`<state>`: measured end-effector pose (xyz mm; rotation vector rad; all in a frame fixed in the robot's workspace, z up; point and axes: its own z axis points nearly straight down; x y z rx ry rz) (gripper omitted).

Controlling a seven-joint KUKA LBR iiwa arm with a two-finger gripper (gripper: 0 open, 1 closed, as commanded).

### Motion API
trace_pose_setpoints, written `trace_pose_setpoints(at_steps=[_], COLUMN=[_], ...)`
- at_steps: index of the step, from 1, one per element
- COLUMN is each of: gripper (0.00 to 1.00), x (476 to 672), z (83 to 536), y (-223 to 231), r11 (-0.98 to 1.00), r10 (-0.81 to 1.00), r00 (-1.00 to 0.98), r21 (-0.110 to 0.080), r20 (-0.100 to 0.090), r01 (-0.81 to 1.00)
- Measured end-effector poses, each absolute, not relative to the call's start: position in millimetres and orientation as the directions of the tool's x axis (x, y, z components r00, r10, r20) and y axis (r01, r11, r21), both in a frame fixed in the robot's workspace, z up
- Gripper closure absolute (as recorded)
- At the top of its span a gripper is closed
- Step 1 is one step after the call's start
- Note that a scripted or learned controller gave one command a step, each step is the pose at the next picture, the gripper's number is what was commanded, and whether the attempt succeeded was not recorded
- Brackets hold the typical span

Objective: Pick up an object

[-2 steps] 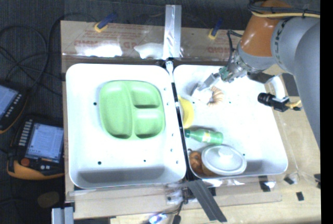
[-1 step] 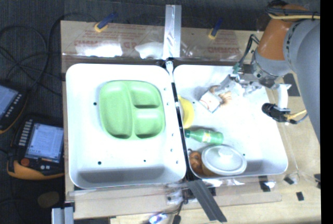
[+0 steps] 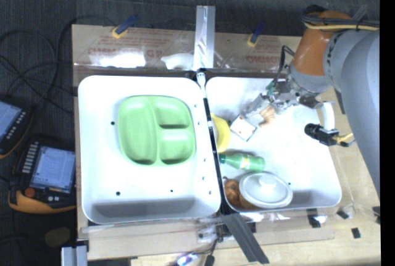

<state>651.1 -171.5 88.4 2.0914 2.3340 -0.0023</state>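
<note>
Objects for picking lie in the right bin (image 3: 327, 194): a green bottle (image 3: 242, 162), a white bowl (image 3: 266, 190) and a yellow piece (image 3: 221, 131). The gripper (image 3: 259, 112) is low over a small white block (image 3: 242, 129); whether the fingers are open or closed, I cannot tell. In the left bin (image 3: 99, 197) sits a green divided plate (image 3: 155, 129).

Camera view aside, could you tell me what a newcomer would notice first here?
Probably the green divided tray, alone in the left bin. Next, the grey arm reaching into the right bin, where a green bottle and a white lidded bowl crowd the near left corner.
</note>
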Motion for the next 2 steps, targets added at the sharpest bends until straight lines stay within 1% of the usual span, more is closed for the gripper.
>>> trace_pose_setpoints(at_steps=[1, 2], gripper=[1.00, 1.00], x=[652.0, 668.4], z=[99, 182], y=[-171, -98], r11=[0.112, -0.142], r10=[0.994, 0.990], r00=[-0.112, 0.142], r21=[0.006, -0.002], r20=[-0.010, -0.001], r01=[0.994, 0.990])
